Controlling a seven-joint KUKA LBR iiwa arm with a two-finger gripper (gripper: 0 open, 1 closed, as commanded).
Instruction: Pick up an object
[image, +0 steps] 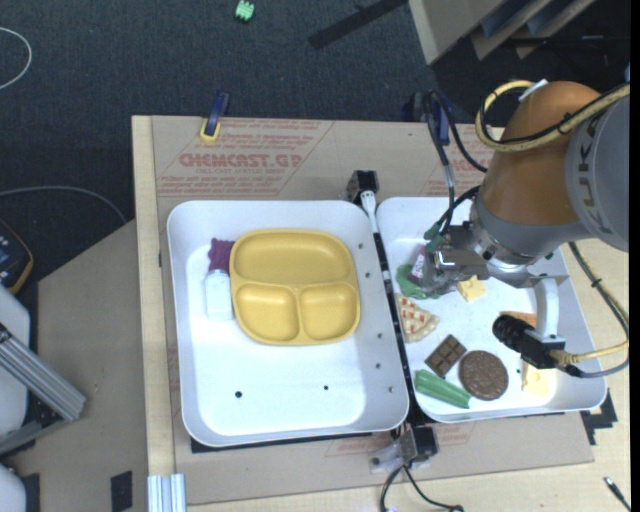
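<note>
Gripper (432, 268) is down in the right bin (580, 398), near its upper-left corner, at the end of the grey arm (545, 170) with the orange band. Finger state cannot be told; the wrist hides the tips. Green piece (410, 280) lies directly at the gripper, touching or just under it on its left. Yellow block (471, 290) sits just to its right. Pizza slice (416, 319) lies just below it. Brown chocolate bar (445, 354), round brown cookie (484, 374) and green bean-shaped piece (441, 388) lie further below, toward the bin's near edge. Left of the gripper, past the divider, the left bin (260, 400) holds a yellow compartment plate (295, 285), with a purple item (220, 254) and a white bottle (217, 296) at its far side.
</note>
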